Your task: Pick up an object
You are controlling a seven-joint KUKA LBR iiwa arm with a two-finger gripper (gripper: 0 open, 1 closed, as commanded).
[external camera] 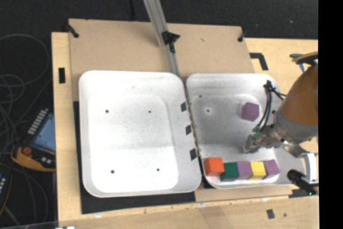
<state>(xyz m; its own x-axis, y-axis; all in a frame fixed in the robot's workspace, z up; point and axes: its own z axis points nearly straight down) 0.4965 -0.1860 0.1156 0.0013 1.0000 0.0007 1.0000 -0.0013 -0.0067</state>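
From above, the arm reaches into the right bin from the right. Its gripper hangs low over the bin floor; whether it is spread or closed cannot be told.

A purple cube lies alone just to the far side of the gripper, apart from it.

Along the bin's near wall sits a row of blocks, left to right: orange block, green block, purple block, yellow block and another purple end block. The row lies just to the near side of the gripper.

The left bin sits alongside.
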